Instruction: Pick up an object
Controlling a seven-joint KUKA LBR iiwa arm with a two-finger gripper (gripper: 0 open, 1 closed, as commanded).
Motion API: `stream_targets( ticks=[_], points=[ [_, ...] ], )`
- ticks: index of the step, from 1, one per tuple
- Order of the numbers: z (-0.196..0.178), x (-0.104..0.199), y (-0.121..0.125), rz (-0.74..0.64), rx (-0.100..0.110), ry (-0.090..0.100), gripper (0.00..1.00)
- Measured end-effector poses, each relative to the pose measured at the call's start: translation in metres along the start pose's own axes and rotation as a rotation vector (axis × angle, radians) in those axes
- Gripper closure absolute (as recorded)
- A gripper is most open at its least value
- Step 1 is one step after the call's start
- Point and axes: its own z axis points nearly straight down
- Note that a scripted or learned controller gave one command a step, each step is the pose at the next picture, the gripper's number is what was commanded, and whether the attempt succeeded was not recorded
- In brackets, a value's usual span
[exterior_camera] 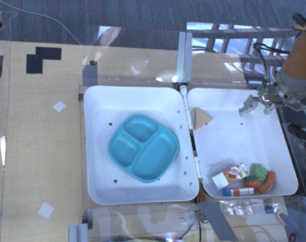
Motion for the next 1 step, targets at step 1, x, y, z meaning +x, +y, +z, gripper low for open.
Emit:
stream_targets(
  ticks=[1],
  points=[
    [-0.0015,0.0154,-0.0633,-0.074,0.001,0.001,0.0]
  ],
)
